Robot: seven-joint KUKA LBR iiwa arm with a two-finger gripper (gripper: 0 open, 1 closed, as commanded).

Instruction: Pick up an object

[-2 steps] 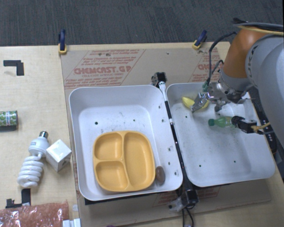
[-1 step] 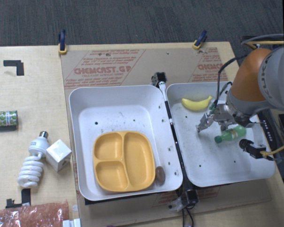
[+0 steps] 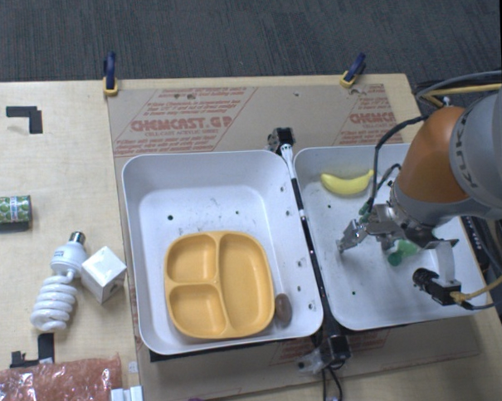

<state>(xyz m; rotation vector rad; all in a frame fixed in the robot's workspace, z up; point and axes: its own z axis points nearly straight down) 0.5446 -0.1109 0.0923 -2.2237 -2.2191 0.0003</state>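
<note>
A yellow banana point(image 3: 347, 183) lies at the far side of the right bin point(image 3: 355, 311). A small green object point(image 3: 400, 252) sits mid-bin, partly hidden under the arm's wrist. My gripper point(image 3: 349, 236) hangs over the bare white floor of the right bin, below the banana and left of the green object. It looks open, with nothing between its fingers. In the left bin point(image 3: 145, 242) there is a yellow divided plate point(image 3: 220, 284). A small brown object point(image 3: 282, 309) rests at the plate's right edge.
The grey and orange arm point(image 3: 449, 170) covers the right bin's right side, with a black cable point(image 3: 438, 289) near the front corner. On the bench left of the bins lie a spiral light bulb point(image 3: 57, 287), a white cube point(image 3: 104, 273), a green can point(image 3: 12, 211) and a pink bag point(image 3: 56, 391).
</note>
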